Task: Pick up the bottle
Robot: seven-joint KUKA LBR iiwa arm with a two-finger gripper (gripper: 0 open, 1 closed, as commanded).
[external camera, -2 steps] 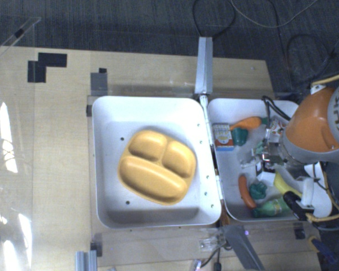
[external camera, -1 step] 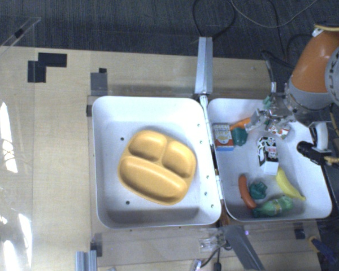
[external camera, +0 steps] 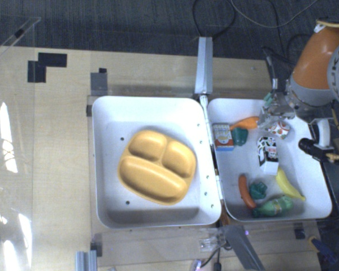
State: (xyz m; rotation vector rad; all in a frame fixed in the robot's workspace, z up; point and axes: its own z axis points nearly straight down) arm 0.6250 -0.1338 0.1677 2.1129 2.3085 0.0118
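— Over right bin (external camera: 322, 208), upper edge: gripper (external camera: 276, 113). Spread of it?
— Cannot tell; too blurred. Nothing seen clamped.
— Bottle (external camera: 274, 206)?
— Lying green at bin's near side, beside banana (external camera: 288, 185), well apart from gripper.

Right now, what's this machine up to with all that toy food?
A robot arm reaches in from the right over the right bin, its gripper hanging near the far edge above a carrot and a small carton. It is meant to pick up the bottle, which lies green at the bin's near edge beside a banana and a sausage, untouched. The left bin holds a big yellow bread loaf.
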